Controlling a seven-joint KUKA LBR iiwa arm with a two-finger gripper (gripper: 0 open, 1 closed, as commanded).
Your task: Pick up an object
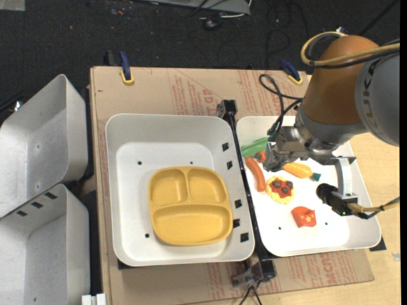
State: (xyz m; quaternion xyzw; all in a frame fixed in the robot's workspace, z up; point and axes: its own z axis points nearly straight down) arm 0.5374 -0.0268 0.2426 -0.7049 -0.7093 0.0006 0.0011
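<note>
The yellow divided plate (189, 205) in the left bin (121, 170) sits untouched well left of my jaws (278, 159), which I judge low in the right bin (365, 234) among the toy food, beside the orange sausage (257, 173) and pizza slice (281, 189), nothing lifted yet, their spread I cannot tell.

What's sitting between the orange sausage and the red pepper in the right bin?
In the camera view, the small pizza toy lies between the orange sausage and the red pepper.
</note>
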